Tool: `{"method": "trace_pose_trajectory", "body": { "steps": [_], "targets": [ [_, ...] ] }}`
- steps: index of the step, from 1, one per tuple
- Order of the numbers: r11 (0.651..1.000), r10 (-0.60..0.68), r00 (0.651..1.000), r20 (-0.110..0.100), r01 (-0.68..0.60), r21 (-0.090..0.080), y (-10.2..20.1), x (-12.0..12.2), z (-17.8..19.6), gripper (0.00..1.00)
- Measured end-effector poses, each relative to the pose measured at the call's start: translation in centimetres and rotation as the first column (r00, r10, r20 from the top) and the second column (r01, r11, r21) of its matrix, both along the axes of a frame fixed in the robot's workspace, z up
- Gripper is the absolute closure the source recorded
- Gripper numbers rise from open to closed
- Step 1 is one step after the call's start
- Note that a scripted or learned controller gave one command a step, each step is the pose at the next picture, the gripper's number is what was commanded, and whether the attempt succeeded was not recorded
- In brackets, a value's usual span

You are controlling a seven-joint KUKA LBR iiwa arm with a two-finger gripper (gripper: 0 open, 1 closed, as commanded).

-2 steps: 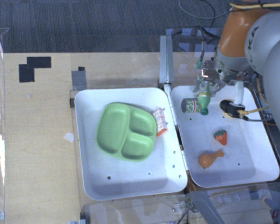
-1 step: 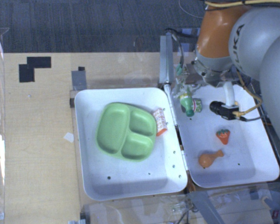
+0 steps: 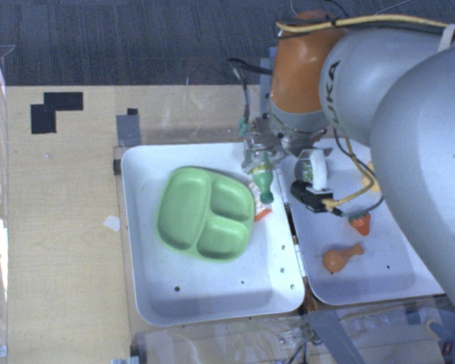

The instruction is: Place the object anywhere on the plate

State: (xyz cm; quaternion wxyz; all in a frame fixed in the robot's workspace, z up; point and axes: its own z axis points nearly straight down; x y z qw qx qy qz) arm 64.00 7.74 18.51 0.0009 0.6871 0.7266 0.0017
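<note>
Tool (image 3: 261, 167) sits over the left bin's (image 3: 219, 297) right rim, w/ a green veg-like item (image 3: 265, 184) betw. its fingers, hanging just beside the green divided plate's (image 3: 205, 212) right edge. Small orange bit (image 3: 262, 212) lies by plate. Right bin (image 3: 372, 280) has an orange drumstick-shaped toy (image 3: 341, 257) & a strawberry-like piece (image 3: 360, 222). Light-wood worktop (image 3: 59, 249) w/ black markers (image 3: 54, 109) at left.

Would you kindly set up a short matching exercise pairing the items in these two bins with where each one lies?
Things:
1. green plate
2. orange drumstick-shaped toy
3. green bottle-shaped object
4. small red-orange piece

Places:
A. right bin, near its front
B. at the tool, just past the plate's right edge
C. middle of the left bin
D. right bin, beside the looping cable

Pairs: 1-C, 2-A, 3-B, 4-D
</note>
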Motion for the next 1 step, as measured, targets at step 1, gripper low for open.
{"method": "trace_pose_trajectory", "body": {
  "steps": [1],
  "targets": [
    [1.0,-0.001,1.0,0.0,0.001,0.0,-0.04,0.02,0.05,0.0]
  ]
}}
